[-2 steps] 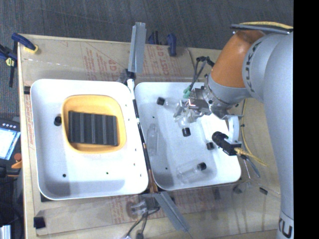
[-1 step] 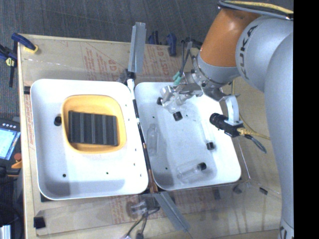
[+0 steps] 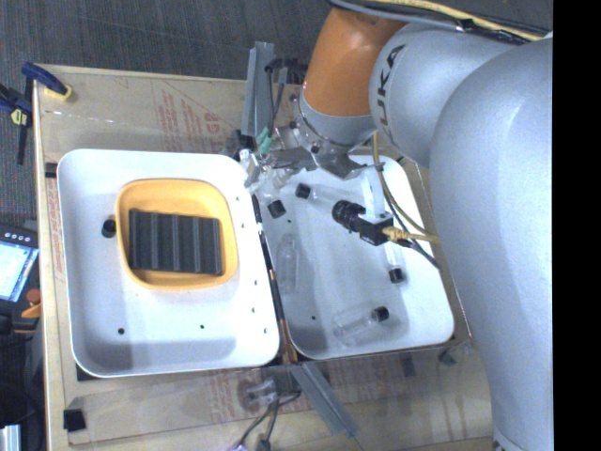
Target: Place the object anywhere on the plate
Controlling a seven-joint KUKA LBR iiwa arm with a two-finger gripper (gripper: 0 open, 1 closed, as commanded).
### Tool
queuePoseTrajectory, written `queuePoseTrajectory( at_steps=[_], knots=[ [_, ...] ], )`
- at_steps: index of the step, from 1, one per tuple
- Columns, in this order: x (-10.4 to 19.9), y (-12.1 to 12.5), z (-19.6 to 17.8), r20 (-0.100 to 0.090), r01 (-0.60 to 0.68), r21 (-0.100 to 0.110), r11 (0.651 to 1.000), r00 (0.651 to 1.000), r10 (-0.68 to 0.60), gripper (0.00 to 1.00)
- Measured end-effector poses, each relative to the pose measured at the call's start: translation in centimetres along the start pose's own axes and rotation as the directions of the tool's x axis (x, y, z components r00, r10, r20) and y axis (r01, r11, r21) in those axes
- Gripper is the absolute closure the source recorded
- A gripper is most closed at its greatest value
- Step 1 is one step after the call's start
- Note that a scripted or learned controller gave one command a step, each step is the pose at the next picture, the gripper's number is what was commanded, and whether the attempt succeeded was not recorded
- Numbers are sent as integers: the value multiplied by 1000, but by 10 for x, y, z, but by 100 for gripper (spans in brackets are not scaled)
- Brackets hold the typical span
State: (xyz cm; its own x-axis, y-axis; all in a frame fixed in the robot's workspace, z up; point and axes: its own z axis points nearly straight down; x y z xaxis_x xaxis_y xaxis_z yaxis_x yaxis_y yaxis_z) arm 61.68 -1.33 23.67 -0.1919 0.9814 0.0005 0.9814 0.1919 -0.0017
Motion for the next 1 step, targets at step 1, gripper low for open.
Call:
queuePoseTrajectory(
  at_steps=[1],
  knots=[
    [-10, -16, 46, -1, 275, 3, 961, 961, -275, 100]
  ],
)
